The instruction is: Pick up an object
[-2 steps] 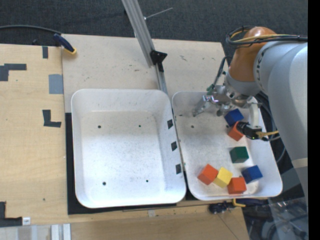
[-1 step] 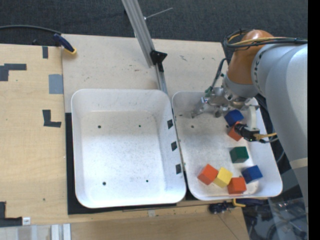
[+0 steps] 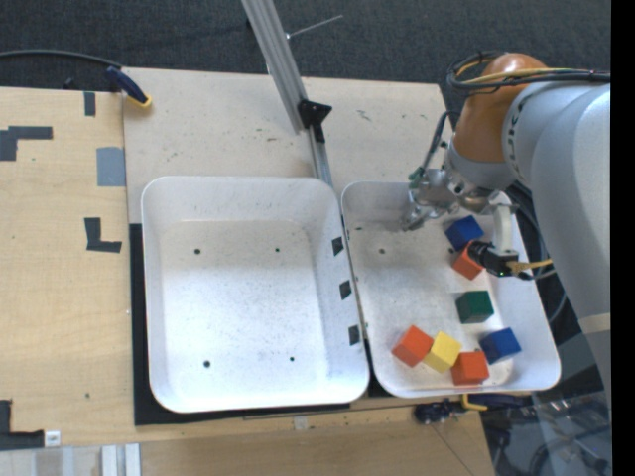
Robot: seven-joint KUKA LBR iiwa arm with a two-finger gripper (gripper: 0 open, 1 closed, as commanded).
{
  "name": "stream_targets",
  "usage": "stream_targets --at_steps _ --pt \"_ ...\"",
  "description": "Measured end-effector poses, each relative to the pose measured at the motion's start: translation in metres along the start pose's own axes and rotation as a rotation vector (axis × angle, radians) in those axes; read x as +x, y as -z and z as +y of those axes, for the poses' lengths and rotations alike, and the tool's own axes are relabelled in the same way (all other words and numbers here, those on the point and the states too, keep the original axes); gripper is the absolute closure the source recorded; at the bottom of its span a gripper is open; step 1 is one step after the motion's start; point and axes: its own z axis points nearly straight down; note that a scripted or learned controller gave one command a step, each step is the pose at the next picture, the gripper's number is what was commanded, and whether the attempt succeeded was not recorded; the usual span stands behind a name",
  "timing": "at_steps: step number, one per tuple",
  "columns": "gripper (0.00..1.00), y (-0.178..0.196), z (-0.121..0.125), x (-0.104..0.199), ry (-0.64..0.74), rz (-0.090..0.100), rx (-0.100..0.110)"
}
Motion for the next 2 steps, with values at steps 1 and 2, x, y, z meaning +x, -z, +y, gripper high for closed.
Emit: stream_targets --at_steps 1,2 --pt "1.0 0.048 -0.007 0.005 -0.002 0.001 -0.005" --pt "1.0 0.11 -0.01 0.0 -0.003 0.0 -0.007"
